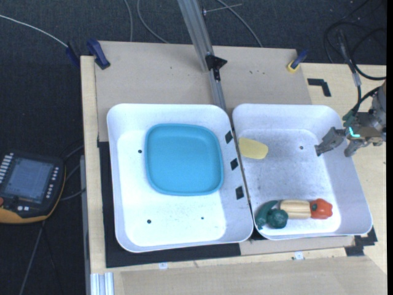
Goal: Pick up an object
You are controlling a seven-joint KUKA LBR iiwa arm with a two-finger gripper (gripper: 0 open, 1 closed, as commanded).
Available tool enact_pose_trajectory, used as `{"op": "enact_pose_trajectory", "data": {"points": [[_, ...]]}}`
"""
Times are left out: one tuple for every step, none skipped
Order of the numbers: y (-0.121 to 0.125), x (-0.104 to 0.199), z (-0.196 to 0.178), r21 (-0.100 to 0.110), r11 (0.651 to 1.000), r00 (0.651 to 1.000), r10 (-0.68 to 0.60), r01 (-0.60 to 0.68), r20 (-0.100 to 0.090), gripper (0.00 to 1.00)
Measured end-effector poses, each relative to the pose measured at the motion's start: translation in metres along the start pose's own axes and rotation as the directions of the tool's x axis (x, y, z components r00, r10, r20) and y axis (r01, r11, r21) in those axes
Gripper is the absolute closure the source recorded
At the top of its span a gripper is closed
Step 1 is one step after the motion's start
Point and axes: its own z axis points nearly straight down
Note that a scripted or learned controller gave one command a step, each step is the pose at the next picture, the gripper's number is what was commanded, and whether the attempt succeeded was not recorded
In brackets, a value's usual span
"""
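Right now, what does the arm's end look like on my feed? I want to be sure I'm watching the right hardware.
At the right edge, over the right bin's rim, sits the gripper: a compact grey-and-black head with dark jaws. A small teal-green light glows on its body. Black cables loop across the dark floor behind it.

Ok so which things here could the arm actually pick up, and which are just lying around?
For the job:
hand
yellow piece
green piece
tan roll
red piece
blue tray

Just lying about:
handheld controller
blue clamp
yellow clamp
floor cables
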Motion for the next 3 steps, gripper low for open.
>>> {"op": "enact_pose_trajectory", "data": {"points": [[0.0, 0.0, 0.0, 0.0, 1.0, 1.0, 0.0, 0.0, 0.0, 0.0], [0.007, -0.004, 0.046, 0.004, 1.0, 1.0, 0.0, 0.0, -0.001, 0.0], [0.0, -0.003, 0.107, 0.005, 1.0, 1.0, 0.0, 0.0, -0.001, 0.0]]}}
